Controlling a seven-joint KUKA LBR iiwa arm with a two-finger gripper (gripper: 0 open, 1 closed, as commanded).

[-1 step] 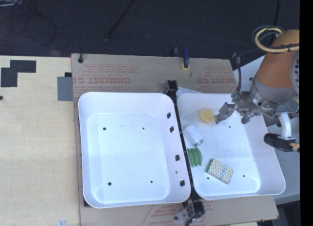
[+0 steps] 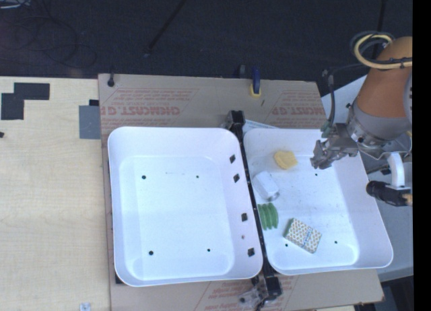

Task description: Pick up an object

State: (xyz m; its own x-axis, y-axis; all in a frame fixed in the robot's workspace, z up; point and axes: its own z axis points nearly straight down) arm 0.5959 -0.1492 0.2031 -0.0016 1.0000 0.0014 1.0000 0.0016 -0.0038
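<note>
The right bin (image 2: 350, 249) holds a yellow lump (image 2: 285, 160) near its back, a small clear-white object (image 2: 266, 185) by its left wall, a green ribbed piece (image 2: 269, 216) below that, and a patterned flat box (image 2: 303, 235) toward the front. My gripper (image 2: 322, 157) hangs over the bin's back right part, to the right of the yellow lump and apart from it. Nothing shows between its fingertips. The grey arm with its orange band (image 2: 390, 81) reaches in from the right.
The left bin (image 2: 124, 168) stands beside the right one, joined by a black clamp strip (image 2: 244, 188). Both rest on a cardboard sheet (image 2: 175, 104) over a light wooden bench (image 2: 47, 202). Cables loop by the arm at the right.
</note>
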